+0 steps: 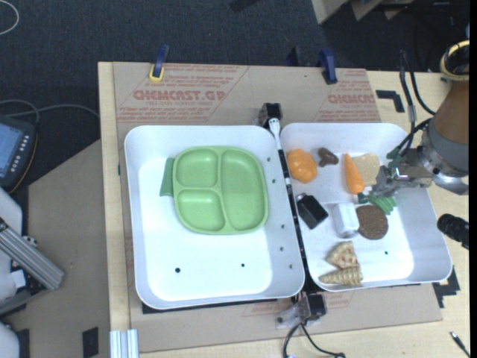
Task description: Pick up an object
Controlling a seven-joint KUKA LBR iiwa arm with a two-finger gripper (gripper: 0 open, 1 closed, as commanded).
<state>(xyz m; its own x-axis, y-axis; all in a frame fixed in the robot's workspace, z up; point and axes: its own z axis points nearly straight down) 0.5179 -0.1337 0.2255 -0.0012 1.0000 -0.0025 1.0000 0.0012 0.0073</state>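
The right bin (402, 263) holds several small things: an orange ball-like piece (302, 165), a carrot (353, 174), a dark brown lump (327, 155), a pale tan slice (367, 162), a black block (311, 209), a clear cup (346, 218), a brown round patty (372, 222) and two tan shell-like pieces (343, 264). My gripper (387, 189) hangs low over the bin's right part, just above the patty and right of the carrot. A green piece (382, 202) lies under its tip. Its fingers are hidden by the wrist.
The left bin (149, 222) bears a green divided plate (220, 188). A black divider (287, 200) runs between the bins. Cables and arm hardware (447, 125) crowd the right side. Cardboard (223, 88) lies under the bins.
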